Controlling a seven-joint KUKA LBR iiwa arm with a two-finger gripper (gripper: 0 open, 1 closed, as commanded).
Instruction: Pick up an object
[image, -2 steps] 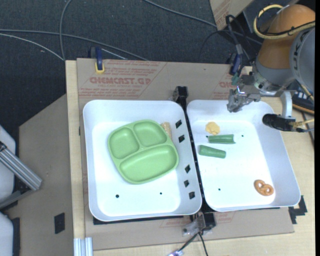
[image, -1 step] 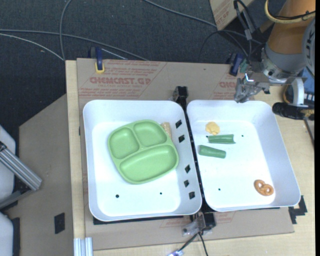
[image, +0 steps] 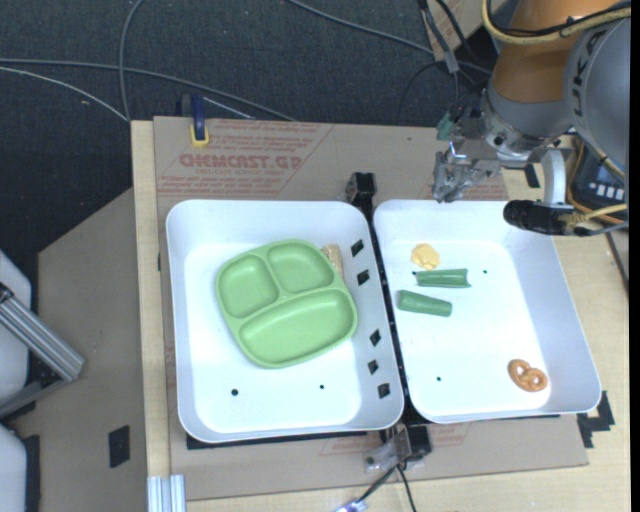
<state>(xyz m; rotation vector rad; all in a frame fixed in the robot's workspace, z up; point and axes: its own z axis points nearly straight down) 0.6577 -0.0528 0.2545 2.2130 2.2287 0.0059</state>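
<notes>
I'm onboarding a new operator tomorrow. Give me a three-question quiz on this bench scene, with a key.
1. True or false: the green divided plate lies in the right bin.
2. Which item lies nearest the right bin's front right corner?
A. the yellow piece
B. the pretzel
C. a green stick
3. Fill in: the pincer is above the right bin's ____ edge, over the cardboard.

Key
1. False; it lies in the left bin.
2. B
3. Back. It holds none of the items; both green sticks, the yellow piece and the pretzel lie on the bin floor.
</notes>
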